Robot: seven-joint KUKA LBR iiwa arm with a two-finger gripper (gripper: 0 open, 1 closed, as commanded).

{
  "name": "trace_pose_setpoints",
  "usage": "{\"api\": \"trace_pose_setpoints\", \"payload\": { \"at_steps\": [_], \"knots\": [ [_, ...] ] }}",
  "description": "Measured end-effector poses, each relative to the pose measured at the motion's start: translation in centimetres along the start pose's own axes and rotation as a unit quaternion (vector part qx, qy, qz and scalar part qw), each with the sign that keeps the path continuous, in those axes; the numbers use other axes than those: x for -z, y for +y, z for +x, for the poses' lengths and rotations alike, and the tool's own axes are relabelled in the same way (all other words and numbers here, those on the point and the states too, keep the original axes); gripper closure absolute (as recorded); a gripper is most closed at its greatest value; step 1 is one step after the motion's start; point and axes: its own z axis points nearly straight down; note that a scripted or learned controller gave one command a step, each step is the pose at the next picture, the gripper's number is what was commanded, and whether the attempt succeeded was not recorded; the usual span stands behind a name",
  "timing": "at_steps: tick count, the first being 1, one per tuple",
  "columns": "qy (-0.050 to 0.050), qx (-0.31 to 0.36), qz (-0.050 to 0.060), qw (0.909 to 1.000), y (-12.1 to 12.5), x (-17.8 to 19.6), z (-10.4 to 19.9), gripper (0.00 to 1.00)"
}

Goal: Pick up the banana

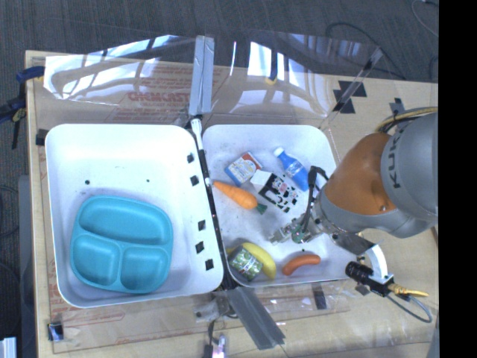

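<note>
The yellow banana lies at the front of the right bin, close to its left wall, and touches a small green mottled object on its left. My gripper hangs low over the bin floor just up and right of the banana, apart from it. The grey arm with its orange band reaches in from the right and hides the bin's right side.
In the right bin lie an orange carrot, a small carton, a blue-capped bottle, a black-and-white box and a red sausage. The left bin holds a blue sectioned tray.
</note>
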Motion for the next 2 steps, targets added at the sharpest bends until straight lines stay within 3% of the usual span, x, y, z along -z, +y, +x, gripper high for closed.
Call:
{"api": "trace_pose_setpoints", "payload": {
  "at_steps": [1,2],
  "knots": [
    [-0.001,0.000,-0.001,1.0000,0.0,0.1,0.0,0.00],
    [-0.025,0.065,-0.012,0.9975,2.3,1.1,3.8,0.00]
  ]
}}
